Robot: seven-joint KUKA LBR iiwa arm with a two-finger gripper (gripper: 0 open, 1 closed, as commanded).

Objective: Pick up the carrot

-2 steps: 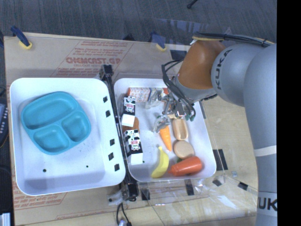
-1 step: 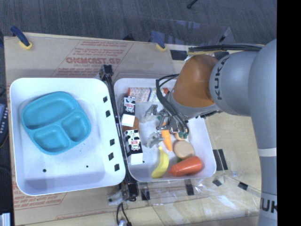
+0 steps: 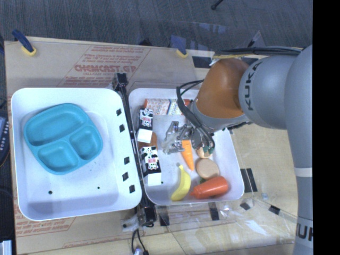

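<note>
Carrot [image 3: 187,154] sits mid right bin [image 3: 234,163], long axis running far-to-near. Claw [image 3: 178,137] is right at its far end, touching or nearly; can't tell if it's spread or pinching tbh.

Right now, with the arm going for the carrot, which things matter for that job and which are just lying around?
For the job:
carrot, in the right bin
tool, right over the carrot

Just lying about:
banana
red pepper
round tan piece
black-and-white boxes
blue divided plate in the left bin
</note>
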